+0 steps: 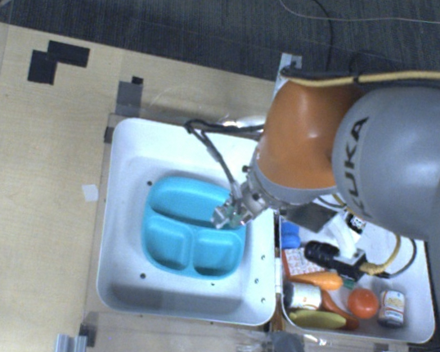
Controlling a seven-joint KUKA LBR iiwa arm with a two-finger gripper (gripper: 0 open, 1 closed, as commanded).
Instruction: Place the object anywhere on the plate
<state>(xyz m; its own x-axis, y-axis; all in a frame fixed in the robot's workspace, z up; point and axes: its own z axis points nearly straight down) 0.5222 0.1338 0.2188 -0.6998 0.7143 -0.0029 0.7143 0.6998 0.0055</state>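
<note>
Hanging over the right edge of the blue plate, the gripper sits low in the left bin. Its tips look small and blurry, so I cannot tell how it is set, or whether it has anything in it. I see no object lying on the plate — its three sections look bare. The right bin holds the toys: an orange carrot, a red tomato, a yellow banana and a small can, all crowded near its bottom edge.

What could go wrong? If the gripper carries nothing, the plate stays bare. If it does carry something tiny, letting go this close to the plate's right edge could make the thing roll off onto the bin floor. The big grey arm also hides part of the right bin.
</note>
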